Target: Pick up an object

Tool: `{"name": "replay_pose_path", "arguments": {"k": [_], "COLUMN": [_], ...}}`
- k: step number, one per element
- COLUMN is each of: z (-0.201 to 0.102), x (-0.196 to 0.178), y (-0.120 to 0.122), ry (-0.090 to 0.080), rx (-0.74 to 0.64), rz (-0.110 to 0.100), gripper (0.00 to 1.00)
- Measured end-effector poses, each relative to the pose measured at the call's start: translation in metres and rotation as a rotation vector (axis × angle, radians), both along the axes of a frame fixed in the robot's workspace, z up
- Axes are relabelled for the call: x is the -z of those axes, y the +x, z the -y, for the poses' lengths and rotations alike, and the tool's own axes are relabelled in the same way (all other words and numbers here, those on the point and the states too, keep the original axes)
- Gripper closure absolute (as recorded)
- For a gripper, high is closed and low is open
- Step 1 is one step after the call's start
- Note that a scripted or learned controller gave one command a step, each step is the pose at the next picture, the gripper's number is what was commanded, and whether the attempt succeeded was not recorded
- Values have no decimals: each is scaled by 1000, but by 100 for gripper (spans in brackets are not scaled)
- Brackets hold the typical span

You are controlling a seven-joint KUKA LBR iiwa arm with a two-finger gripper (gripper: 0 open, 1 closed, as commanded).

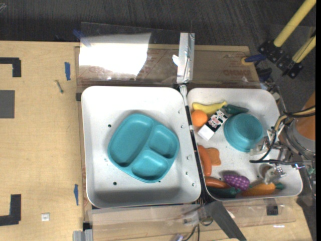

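Where the grey arm crosses the right bin's [235,92] right edge, the gripper [275,165] sits low among black cables near the front right corner; its grip state cannot be told. Smooth orange carrot [261,188] lies just beside it, long axis along the front edge, right end hard to make out. Knobbly purple grapes [235,179] touch the carrot's left end. Round glossy teal bowl [243,131] stands toward the rear right. Curved yellow banana [208,106] lies along the rear edge. Left bin [95,134] carries a teal three-compartment plate [144,147], set diagonally
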State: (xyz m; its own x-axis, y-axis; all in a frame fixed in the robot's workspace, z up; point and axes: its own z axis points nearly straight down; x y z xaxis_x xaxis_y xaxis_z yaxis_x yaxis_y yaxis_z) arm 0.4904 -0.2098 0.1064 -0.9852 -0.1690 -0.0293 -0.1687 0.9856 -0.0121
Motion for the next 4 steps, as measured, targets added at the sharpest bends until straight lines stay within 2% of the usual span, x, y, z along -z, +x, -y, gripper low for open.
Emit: {"name": "replay_pose_path", "arguments": {"k": [1,2,3,4], "z": [13,-13,-14,-16], "x": [18,18,6,7], "y": [17,81,83,82], "ry": [-4,1,1,4], "rx": [-368,-281,-281,-283], "rz": [-17,-21,-15,-19], "gripper": [0,0,100,0]}}
